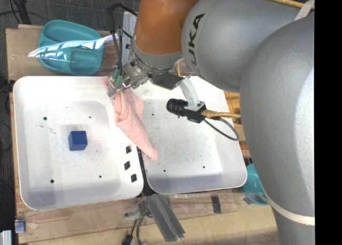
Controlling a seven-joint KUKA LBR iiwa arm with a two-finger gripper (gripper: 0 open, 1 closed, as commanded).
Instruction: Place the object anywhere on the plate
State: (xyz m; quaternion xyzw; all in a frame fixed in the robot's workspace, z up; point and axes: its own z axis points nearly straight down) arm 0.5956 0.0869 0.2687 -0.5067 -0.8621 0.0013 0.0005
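Two shallow white bins, smooth plastic with rounded corners, sit side by side: left bin (32, 185), right bin (214, 180). One blue cube (78, 140), hard-edged, sits near the left bin's centre. One pink cloth (133, 123), soft and crumpled, hangs across the shared rims of both bins, its top pinched between the closed fingers of the gripper (118, 81) above the far edge. One teal scoop-shaped container (69, 46) lies beyond the left bin's far rim.

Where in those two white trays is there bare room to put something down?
The left bin is mostly bare all around the blue cube. The right bin has bare floor along its near edge. It is crowded at the seam between them, where the pink cloth hangs from the tool under the arm.
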